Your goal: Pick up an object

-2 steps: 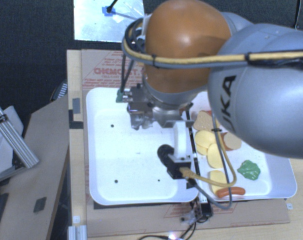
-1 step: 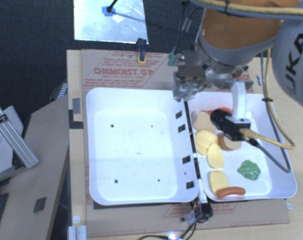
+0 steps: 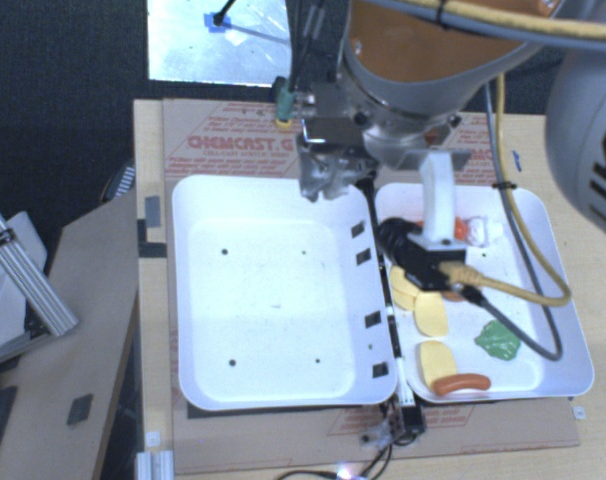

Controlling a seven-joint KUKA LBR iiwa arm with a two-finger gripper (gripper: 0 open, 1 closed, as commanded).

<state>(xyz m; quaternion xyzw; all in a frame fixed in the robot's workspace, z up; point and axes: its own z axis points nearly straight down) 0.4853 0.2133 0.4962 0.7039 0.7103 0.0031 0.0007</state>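
In the camera view, the metal two-finger gripper (image 3: 328,180) hangs over the back rim of the shallow white plastic bin on the view's left (image 3: 263,298), just beside the seam where it meets the matching white bin on the view's right (image 3: 568,313). You cannot tell from this slant whether it is spread or pressed together, and nothing shows in its hold.

Everything you could pick lies in the right-hand bin. There is a yellow oval slice (image 3: 432,314), a yellow block (image 3: 437,359) touching a red-orange sausage-shaped piece (image 3: 461,382) near the front rim, a green leafy piece (image 3: 498,340) and an orange-and-white item (image 3: 473,230) near the back.

The main risk is probably a descent from here, which would meet bare bin floor or the rim. The flat yellow pieces may slip from a pinch. The block and sausage lie so close that a closing grasp could nudge both and take neither.
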